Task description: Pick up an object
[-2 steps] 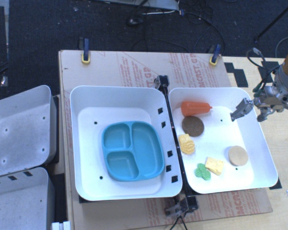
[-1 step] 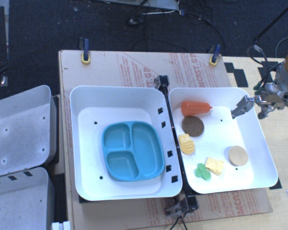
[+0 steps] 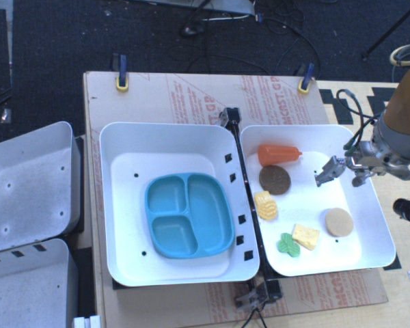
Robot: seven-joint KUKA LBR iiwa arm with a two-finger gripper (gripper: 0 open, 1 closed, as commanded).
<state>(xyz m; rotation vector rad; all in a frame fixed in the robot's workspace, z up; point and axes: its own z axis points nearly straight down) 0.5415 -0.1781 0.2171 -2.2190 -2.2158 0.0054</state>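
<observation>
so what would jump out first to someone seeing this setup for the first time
The bright blue divided tray stands out, lying alone in the left bin. Next comes the scatter of toy food in the right bin: an orange carrot at the top, a dark brown disc just below it, and a green piece near the front. The tool hangs over that bin's right side.

Even, bright overhead light, soft shadows inside the white bins (image 3: 169,139), slightly soft focus throughout.
</observation>
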